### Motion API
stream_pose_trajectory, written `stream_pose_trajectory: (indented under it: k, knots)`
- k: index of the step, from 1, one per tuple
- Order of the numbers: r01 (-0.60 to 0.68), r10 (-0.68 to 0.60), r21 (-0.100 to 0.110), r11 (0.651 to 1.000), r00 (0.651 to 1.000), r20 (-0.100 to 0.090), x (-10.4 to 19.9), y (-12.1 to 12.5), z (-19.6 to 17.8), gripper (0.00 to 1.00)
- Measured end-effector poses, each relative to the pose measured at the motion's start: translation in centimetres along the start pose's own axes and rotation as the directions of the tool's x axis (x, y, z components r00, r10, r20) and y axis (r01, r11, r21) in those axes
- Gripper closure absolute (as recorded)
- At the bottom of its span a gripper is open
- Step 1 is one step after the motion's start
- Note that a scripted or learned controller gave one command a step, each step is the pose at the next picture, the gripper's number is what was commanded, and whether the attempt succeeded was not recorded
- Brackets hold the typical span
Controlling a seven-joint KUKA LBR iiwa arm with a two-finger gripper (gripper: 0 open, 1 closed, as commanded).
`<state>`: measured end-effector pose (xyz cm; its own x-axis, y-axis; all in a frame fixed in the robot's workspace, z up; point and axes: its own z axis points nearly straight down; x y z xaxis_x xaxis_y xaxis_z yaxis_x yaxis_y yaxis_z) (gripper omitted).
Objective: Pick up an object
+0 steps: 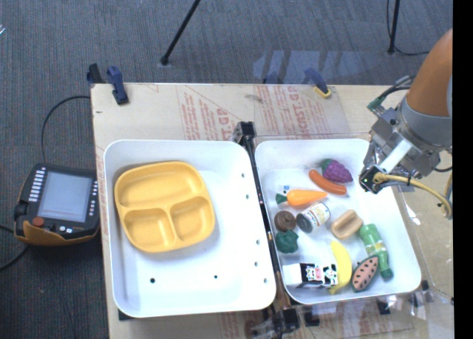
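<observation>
A: Hovering over the right bin (310, 144), near its far right corner, on the arm (432, 101) reaching in from the right. Jaws released or clenched?

B: Cannot tell, too dark and small from up here. Nothing visibly between the jaws, though.

A: So no pick made yet, judging by that. Closest candidates?

B: Purple vegetable (336, 170) and red pepper (327, 182) just left of the jaws, touching each other, with the carrot (305, 197) just below them. Toward the near rim: bread roll (346, 224), green bottle (373, 241) and banana (341, 262), packed close.

A: Why hang at the far side?

B: Probably more bare floor around the purple piece, hence room for the jaws on both sides. Crowded near the banana: cow-patterned carton (314, 274) touching it, speckled slice (365, 272) just beside.

A: And the left bin (185, 286)?

B: Holding a yellow divided tray (164, 206), lying flat. Likely a drop spot, kept apart from the clutter.

A: Risk?

B: Pinching two pieces at once, or nudging the rounded purple one aside on the slick white floor
</observation>
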<state>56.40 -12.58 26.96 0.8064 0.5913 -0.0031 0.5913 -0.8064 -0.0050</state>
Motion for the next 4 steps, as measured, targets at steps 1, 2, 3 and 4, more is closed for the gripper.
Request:
stream_pose_trajectory:
  k: [1,2,3,4]
  knots:
    - [0.008,-0.008,0.007,1.0,1.0,0.005,0.1,-0.2,-0.8,1.0]
    - [-0.03,0.03,0.006,1.0,1.0,0.003,5.3,-5.3,4.3,1.0]
    - [-0.03,0.03,0.003,1.0,1.0,0.002,5.3,-5.2,4.1,0.0]
    - [-0.167,0.167,0.005,0.986,0.986,0.006,4.3,-1.7,12.1,0.0]
